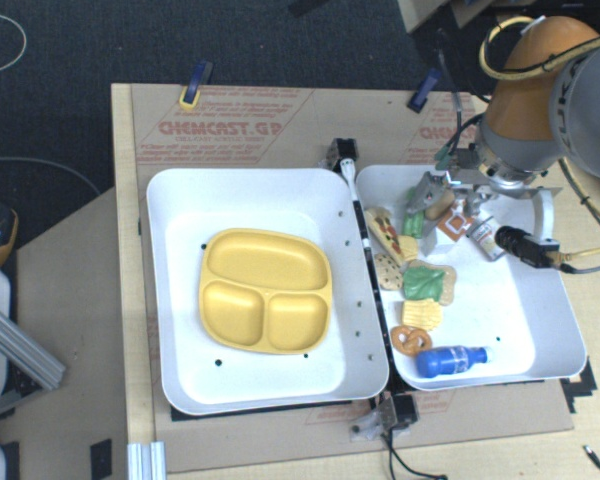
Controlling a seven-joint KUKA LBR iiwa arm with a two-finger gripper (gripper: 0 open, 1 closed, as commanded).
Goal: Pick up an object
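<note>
My gripper [447, 208] hangs low over the far left part of the right bin [540, 313], under the orange wrist band. Small items crowd right below it: a brownish piece [440, 208], a red and white piece [453, 229] and a light green piece [412, 225]. Nearer the front lie a green packet [423, 284], a yellow cracker [421, 315], a pretzel [410, 340] and a blue bottle [452, 360] on its side. A sandwich-like toy [384, 234] lies along the bin's left wall.
The left bin [170, 268] holds a yellow divided plate [265, 290]. A black cable and connector [525, 246] trail from the wrist over the right bin. Blue clamps [194, 84] hold the cardboard at the back.
</note>
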